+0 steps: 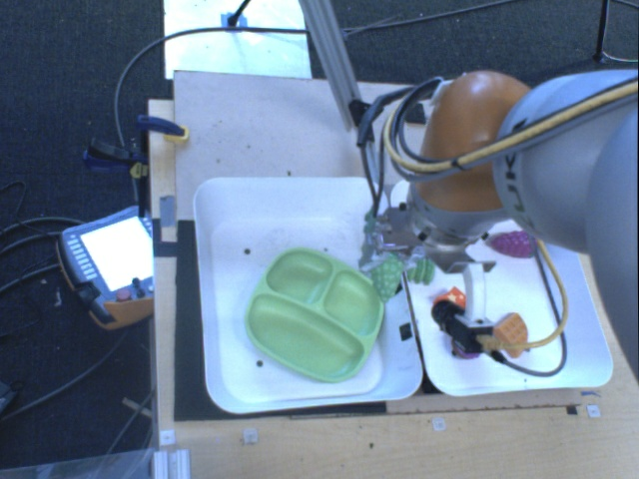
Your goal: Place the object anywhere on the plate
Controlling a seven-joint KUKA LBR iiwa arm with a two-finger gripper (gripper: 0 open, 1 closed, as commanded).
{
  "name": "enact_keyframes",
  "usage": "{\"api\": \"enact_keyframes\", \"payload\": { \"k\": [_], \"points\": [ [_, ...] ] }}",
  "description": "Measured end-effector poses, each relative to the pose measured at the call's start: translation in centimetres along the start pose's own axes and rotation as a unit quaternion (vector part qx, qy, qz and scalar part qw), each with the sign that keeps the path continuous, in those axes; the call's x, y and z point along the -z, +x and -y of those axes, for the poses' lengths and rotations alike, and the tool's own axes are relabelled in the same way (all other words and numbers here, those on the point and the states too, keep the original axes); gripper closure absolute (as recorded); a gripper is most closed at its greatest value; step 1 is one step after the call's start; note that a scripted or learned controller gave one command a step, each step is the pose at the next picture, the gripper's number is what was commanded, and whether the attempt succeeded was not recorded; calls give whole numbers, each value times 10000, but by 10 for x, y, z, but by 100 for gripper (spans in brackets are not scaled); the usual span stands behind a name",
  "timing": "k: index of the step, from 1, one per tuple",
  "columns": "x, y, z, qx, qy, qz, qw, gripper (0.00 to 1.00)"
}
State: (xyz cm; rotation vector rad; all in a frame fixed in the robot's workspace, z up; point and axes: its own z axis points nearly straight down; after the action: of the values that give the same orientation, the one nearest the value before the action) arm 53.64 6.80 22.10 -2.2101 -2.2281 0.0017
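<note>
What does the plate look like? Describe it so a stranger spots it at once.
Start at the left bin of the two white ones. The plate lies in it. It is pale green, broad, with three compartments, unlike the small purple piece in the right bin.

The plate (pixel 315 312) was a plain pale green. The left bin (pixel 215 267) and right bin (pixel 591 359) were white, the surface (pixel 260 118) tan. A bumpy toy (pixel 388 278) was darker green, a berry toy (pixel 511 242) magenta, a waffle toy (pixel 510 333) orange with a criss-cross grid. The arm (pixel 574 158) was grey, banded orange.
</note>
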Motion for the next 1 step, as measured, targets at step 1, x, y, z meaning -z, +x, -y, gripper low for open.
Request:
{"api": "enact_keyframes", "payload": {
  "k": [1],
  "points": [
    [-6,51,20,5,-7,-1,10000,100]
  ]
}}
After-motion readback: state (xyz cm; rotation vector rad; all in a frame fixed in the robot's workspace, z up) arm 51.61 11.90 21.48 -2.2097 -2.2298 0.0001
